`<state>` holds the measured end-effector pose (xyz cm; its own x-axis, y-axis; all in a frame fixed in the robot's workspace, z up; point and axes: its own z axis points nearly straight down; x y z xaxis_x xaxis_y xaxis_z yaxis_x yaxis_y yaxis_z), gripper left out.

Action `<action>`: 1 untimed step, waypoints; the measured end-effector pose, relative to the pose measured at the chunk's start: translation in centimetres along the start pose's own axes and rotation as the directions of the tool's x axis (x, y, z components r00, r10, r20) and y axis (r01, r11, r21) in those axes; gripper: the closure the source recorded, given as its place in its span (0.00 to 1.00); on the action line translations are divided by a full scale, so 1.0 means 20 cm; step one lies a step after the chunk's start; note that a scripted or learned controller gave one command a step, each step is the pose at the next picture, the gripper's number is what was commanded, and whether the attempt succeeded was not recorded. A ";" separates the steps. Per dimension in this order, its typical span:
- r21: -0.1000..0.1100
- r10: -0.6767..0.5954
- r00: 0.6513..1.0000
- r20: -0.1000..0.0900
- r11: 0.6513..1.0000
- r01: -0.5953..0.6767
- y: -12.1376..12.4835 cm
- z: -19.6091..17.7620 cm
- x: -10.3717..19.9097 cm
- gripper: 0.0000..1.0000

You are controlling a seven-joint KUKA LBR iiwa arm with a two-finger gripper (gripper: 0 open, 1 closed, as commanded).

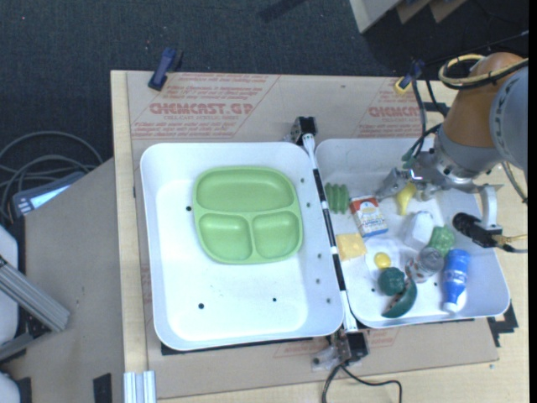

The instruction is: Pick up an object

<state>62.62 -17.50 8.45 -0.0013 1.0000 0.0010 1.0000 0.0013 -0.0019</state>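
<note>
The arm reaches in from the right, its pincer point(409, 185) low over the far part of the right bin point(495, 296), just beside a small yellow piece point(406, 198). That bin also holds a blue bottle point(455, 280), a red-and-white carton point(370, 218) and a dark green toy point(394, 290). A green divided tray point(248, 213) lies in the left bin point(168, 309).

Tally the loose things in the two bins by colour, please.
Green: 4, divided plate, ridged piece, round piece, dark curved piece
Yellow: 3, block, ball, piece
Blue: 1, bottle
Red-white: 1, carton
Total: 9
</note>
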 end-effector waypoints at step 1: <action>-0.001 -0.001 1.000 0.001 1.000 0.001 0.00 -0.05 0.00 1.00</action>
<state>62.68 -17.50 9.51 -0.0021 1.0000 0.0002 1.0000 0.0021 -0.0008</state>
